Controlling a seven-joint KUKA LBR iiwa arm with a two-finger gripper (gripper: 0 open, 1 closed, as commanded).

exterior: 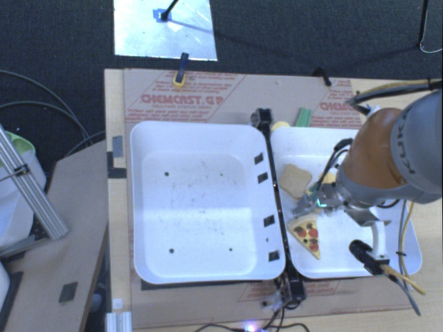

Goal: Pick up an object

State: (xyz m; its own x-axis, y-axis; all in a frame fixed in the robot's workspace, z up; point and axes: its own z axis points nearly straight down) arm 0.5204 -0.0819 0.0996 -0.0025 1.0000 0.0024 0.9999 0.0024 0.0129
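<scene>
Gripper: we see the gripper low over the left half of the right bin. A small green light glows on it, and we cannot tell whether it is spread or pressed together. Nothing we can see is pinched in it.
Arm: the grey arm with its orange band comes in over the right bin's right edge and covers much of that side of the bin.
Task thing, nearest: one toy pizza slice lies flat on the right bin's floor, just beside the gripper on the near side. It is close to the edge shared with the left bin, and its tip points to the near edge.
Second thing: one tan slice, which looks like bread, lies flat just beyond the gripper, also near the shared edge. The gripper sits between the two slices.
In the way: the arm's own bulk hides the middle and right of the right bin, and we cannot tell what lies under it.
Far corner: one small pale yellow round thing sits at the right bin's far-left corner, on or at the rim.
Outside the bin: one green strip lies on the cardboard sheet just past the far rim.
Left bin: the left bin touches the right one, and we count four small black tabs down its right wall.
Bins: two, both on the cardboard on the desk.
Further off: one yellow-and-black clamp sits at the cardboard's far edge, and one shiny metal plate lies beyond it.
</scene>
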